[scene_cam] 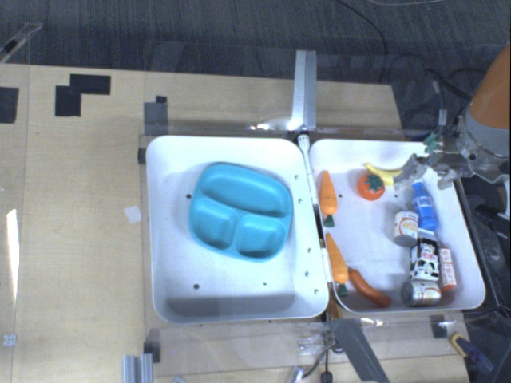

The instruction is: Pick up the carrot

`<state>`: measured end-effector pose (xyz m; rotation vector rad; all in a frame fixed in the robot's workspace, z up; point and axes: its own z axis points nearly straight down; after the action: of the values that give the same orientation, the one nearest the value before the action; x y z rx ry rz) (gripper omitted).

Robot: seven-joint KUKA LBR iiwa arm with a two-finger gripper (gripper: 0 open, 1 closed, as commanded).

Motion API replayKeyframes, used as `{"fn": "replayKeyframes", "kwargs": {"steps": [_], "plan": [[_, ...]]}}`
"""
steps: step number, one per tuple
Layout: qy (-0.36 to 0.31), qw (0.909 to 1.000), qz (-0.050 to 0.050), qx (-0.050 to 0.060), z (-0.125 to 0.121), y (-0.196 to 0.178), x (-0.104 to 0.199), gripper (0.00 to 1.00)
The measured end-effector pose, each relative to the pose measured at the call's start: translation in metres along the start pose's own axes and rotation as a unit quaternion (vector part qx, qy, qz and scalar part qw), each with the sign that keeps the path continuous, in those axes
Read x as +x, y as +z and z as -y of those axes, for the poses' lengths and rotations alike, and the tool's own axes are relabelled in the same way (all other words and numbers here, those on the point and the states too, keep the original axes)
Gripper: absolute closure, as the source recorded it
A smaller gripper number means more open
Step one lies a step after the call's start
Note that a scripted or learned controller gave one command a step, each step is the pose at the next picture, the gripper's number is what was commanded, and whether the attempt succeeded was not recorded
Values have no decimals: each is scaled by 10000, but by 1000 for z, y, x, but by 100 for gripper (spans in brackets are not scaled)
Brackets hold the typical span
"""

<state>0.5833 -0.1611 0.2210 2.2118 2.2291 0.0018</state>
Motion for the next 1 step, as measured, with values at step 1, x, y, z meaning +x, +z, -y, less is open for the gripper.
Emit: {"fn": "replayKeyframes", "kwargs": {"steps": [1], "plan": [[-2231, 9748, -2, -5, -26, 93, 56, 0]]}}
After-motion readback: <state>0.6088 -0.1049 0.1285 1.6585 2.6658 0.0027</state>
